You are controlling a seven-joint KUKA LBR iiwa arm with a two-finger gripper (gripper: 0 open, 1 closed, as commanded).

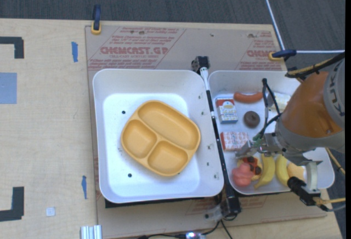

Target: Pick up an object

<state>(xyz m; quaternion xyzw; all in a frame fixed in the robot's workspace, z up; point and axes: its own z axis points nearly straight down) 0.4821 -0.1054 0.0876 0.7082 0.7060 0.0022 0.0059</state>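
Nearest the camera, at the front of the right bin [324,178], lies a cluster of play food: a pink-red fruit [243,174] with a dark patch on top, a banana [267,171] touching its right side, and a second yellow piece [282,170] just beside that. The gripper [253,148] hangs directly over this cluster, above the pink fruit and the banana's upper end. Whether its jaws are spread or pressed together cannot be told, nor whether anything sits between them.

Behind the gripper, in the middle of the same bin, a small red-and-white packet [233,138] lies flat. Further back are a small carton [227,111], a brown round piece [252,118] to its right, and a sausage [248,97] near the far wall.

The arm [311,113], orange-banded, comes in from the right across the right bin.

The left bin [109,139] holds a yellow divided plate [160,138] with three compartments, lying flat near its centre.
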